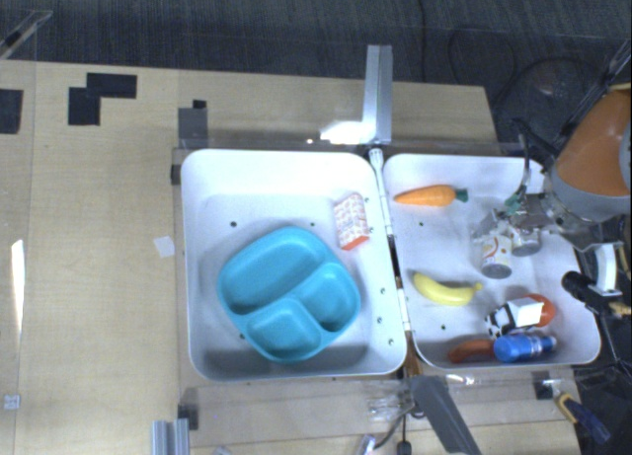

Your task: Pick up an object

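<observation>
Two bins, one gripper [499, 246] over the right bin [430, 344], jaw state unclear; banana [443, 290] at six o'clock could roll away if nudged

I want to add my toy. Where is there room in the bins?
Left bin: bare floor above the blue tray, left of the packet. Right bin: a small patch between carrot and banana. Its lower right, around the bottle, is crowded.

left bin [197, 246]: divided plate [288, 292], packet [350, 220] at its right wall
right bin [583, 344]: carrot [429, 195] behind banana [444, 289], bottle [523, 346] in front
</observation>
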Robot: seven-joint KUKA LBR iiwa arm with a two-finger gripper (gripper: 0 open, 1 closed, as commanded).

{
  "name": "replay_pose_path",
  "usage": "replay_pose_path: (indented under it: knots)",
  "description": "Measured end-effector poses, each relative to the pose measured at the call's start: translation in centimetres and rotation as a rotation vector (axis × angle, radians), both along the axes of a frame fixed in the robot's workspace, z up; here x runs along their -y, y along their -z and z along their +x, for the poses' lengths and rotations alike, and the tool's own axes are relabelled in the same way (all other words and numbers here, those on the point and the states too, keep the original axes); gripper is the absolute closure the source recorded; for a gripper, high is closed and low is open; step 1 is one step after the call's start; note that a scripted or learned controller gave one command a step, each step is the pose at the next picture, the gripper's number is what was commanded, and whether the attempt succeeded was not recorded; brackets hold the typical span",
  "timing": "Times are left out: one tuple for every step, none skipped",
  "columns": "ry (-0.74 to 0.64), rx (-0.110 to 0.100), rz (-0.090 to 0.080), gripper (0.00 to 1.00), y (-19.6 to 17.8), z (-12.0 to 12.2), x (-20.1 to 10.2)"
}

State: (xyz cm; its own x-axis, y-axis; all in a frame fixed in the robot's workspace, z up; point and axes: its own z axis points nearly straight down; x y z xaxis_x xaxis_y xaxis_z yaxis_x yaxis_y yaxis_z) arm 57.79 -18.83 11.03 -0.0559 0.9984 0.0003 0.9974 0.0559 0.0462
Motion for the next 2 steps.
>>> replay_pose_path:
  knots:
    - [-0.017,0.002,0.004,0.0,0.0,0.0,0.3]
    - [-0.166,0.019,-0.024,0.0,0.1,-3.1,-0.4]
